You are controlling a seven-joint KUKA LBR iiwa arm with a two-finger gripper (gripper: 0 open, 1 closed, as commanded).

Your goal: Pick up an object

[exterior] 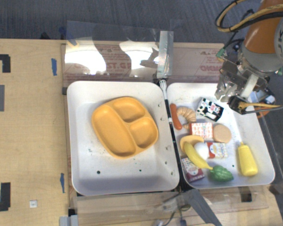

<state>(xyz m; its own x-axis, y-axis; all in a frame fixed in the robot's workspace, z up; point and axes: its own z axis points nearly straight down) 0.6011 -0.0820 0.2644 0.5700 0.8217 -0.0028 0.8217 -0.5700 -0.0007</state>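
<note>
My claw [228,94] hangs over the far right part of the right bin [266,166], above the toys and touching none of them, so as I judge it the pick has not truly begun: nothing is lifted and the whole descent and closing are left to do. I cannot tell from this slant how my claw is set, and nothing shows in its grip. Nearest to it lies the small black-and-white patterned box [210,108], just left of and a little nearer than the claw, and that looks the likeliest thing for me to take (though I may pick any object here). The rest crowd the middle and near part of the bin: a croissant [186,113] beside an orange-red sausage [176,116] along the left wall, a red and white carton [201,130], a round tan bun [222,133], a banana [195,152] lying slantwise over a white packet [217,150], a green pepper [221,173] at the near edge and a yellow bottle [247,159] toward the right. The left bin [80,168] carries a yellow divided tray [125,126], well apart from me. I judge the patterned box an easy target, since it sits apart from the heap with bare floor around it.
</note>
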